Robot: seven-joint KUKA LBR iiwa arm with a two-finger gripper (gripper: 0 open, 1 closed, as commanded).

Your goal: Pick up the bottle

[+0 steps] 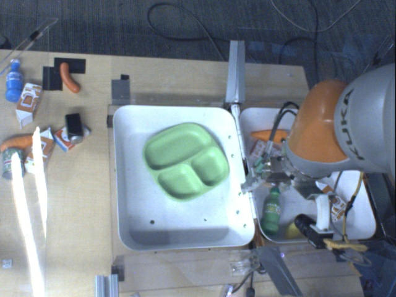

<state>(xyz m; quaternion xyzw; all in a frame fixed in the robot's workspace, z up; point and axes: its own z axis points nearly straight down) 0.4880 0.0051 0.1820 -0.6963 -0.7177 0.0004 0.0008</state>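
A green bottle (pixel 271 208) lies in the right bin (pixel 365 224), near its left wall and front edge, with its cap pointing to the back. My gripper (pixel 260 169) hangs just behind the bottle's cap, low over the left side of that bin. Nothing shows held in it. The grey and orange arm covers much of the right bin's middle.
An orange carrot-like piece (pixel 270 134) lies at the back of the right bin and a yellow thing (pixel 291 230) at its front. The left bin (pixel 133 228) holds a green divided plate (pixel 186 160). On the bench at far left lie a blue bottle (pixel 13 80), an orange sausage (pixel 70 78) and small packets.
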